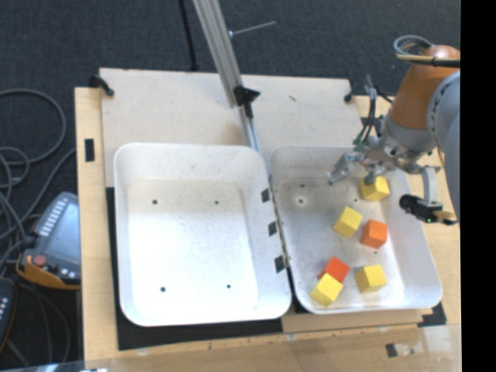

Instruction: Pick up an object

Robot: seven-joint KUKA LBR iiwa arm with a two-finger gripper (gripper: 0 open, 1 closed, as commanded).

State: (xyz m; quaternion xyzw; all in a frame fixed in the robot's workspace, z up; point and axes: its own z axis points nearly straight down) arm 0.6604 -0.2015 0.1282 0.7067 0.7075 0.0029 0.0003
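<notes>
Blocks lie in the right bin (411,281), six in all. One yellow block (375,188) sits near the bin's far right corner, directly under the gripper (370,173). The arm (415,99) comes in from the right, its orange band above the wrist, and the gripper hangs low over that block, touching it or just above it; which of the two cannot be told. Whether the gripper is open or closed, and whether it has hold of the block, cannot be told from this angle either.

A second yellow block (348,222) lies near the bin's middle, with an orange block (374,233) just beside it to the right. Nearer the front edge, a red-orange block (336,269) touches a yellow one (327,289), and another yellow block (371,277) lies near them to the right.

The left bin (194,235) stands beside the right one, their rims touching. A slanted metal post (219,41) rises behind the bins. Cables (31,142) and a handheld pendant (56,235) lie on the floor to the left of the bench (170,103).
</notes>
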